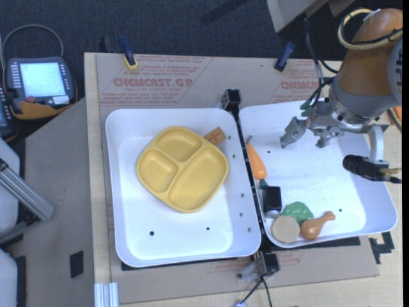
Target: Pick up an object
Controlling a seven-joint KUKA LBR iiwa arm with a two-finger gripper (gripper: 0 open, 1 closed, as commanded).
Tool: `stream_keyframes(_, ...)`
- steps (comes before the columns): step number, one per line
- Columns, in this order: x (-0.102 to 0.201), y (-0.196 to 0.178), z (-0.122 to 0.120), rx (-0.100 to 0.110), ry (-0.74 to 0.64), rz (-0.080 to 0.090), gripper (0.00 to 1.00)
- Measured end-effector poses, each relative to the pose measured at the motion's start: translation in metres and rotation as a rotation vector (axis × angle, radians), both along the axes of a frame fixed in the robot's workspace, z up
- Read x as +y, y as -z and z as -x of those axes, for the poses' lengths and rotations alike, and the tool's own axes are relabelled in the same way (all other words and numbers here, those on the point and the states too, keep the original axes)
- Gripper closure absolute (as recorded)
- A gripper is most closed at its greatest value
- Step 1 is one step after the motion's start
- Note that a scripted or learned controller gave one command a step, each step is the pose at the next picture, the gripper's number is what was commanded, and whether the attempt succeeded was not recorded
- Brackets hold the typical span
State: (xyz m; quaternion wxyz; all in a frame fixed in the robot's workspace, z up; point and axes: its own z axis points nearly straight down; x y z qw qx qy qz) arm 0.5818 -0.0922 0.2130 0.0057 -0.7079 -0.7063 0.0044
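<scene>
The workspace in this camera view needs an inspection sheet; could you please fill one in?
Surface: bench board bearing the left bin and the right bin side by side.
Job's things: carrot, black block, green piece, round tan piece and drumstick along the right bin's left and near sides.
Clutter: yellow divided plate in the left bin, a small brown block at its rim.
Grippers: end effector open above the right bin, holding nothing.
Cables: black cable by the arm.
Surroundings: teach pendant left of the bench.
</scene>
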Motion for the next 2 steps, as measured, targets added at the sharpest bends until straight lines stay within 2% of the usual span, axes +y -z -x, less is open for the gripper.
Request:
stream_keyframes(1, 0.000, -0.007, -0.003, -0.014, -0.003, 0.001, 0.00)
stream_keyframes(2, -0.008, 0.040, 0.000, -0.007, -0.001, 0.001, 0.00)
